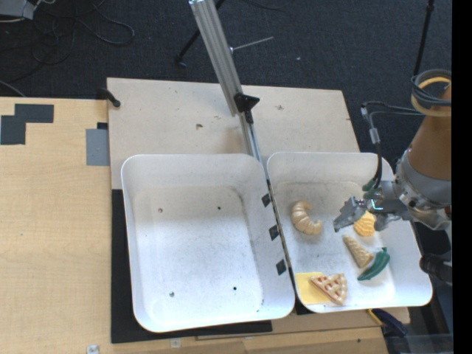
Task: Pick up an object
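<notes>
Overhead slanted view of both bins (133,198)

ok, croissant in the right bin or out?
In. The croissant lies on the right bin's floor, near the divider, apart from the gripper.

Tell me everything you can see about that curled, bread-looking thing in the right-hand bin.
The croissant looks like a toy pastry, tan and golden with a ridged, glossy surface, likely plastic. It is curled into a crescent whose ends point down and right. It lies flat on the floor of the right bin, toward its left side near the divider between the bins. Nothing touches it; the gripper hovers to its right, apart from it.
</notes>
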Available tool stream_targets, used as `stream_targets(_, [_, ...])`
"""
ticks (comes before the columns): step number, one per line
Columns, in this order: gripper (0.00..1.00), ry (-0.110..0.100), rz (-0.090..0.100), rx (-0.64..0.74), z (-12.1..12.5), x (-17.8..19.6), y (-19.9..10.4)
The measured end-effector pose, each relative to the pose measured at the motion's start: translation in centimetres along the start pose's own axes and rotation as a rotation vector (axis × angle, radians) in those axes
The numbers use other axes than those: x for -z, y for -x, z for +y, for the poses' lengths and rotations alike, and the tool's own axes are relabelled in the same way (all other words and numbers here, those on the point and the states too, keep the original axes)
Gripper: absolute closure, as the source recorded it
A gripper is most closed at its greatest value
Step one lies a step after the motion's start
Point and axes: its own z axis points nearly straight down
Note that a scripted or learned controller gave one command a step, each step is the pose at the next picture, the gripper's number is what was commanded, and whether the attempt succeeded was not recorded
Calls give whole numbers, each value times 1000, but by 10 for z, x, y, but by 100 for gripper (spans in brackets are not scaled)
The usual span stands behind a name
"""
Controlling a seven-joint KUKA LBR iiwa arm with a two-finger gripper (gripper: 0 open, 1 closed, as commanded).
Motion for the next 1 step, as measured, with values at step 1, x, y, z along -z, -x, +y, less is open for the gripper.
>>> stream_targets(1, [0, 5, -1, -4, 0, 2, 1])
